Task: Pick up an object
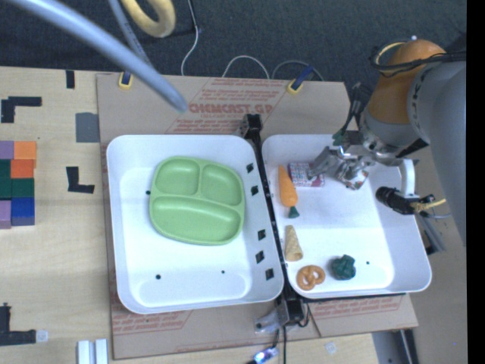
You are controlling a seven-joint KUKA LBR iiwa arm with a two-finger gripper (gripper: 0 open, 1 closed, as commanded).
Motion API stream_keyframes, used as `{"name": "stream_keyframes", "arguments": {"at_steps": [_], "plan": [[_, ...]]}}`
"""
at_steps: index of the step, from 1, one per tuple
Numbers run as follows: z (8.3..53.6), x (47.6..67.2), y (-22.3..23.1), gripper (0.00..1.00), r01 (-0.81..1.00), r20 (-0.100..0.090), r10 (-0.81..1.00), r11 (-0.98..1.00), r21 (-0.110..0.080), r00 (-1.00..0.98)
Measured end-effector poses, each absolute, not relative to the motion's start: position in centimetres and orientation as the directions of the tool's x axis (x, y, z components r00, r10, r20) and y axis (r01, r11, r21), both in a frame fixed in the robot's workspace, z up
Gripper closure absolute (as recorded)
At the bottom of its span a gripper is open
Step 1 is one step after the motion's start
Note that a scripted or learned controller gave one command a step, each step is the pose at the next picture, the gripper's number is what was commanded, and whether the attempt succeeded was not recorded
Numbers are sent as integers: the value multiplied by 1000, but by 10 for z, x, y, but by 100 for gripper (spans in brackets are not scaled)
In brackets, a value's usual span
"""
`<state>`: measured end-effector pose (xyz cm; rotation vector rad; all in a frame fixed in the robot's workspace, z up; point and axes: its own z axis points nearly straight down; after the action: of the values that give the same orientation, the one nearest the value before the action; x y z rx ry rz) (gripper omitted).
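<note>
From the camera view, the right bin (394, 268) serves as the landmark. The gripper (339, 164) hangs low over the bin's far part, reaching in from the right, and just at its left tip lies a small pink-and-white packet (305, 174), close enough that they may touch, though I cannot tell whether the packet sits between the fingers or merely beside them; nor can I tell whether the gripper is apart or together, since the metal parts blur into one another. The packet is probably the nearest candidate: it lies to the left of the gripper, toward the bin's dividing wall. Next along that wall lies a carrot (287, 186), its long axis running from the bin's far side toward the near side, just left of the packet. Further toward the near rim lie a cone (292, 243), a pretzel (309, 277) and a green broccoli piece (344, 267), all well apart from the gripper. The left bin (129, 279) holds a green divided plate (198, 202).
</note>
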<state>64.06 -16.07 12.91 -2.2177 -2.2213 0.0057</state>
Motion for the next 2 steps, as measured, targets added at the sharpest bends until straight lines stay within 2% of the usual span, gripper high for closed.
{"name": "stream_keyframes", "arguments": {"at_steps": [1,2], "plan": [[86,642,-161,0,1000,0,1000,1,1,-1],[104,646,-160,100,1000,-3,1000,5,15,-5]]}}
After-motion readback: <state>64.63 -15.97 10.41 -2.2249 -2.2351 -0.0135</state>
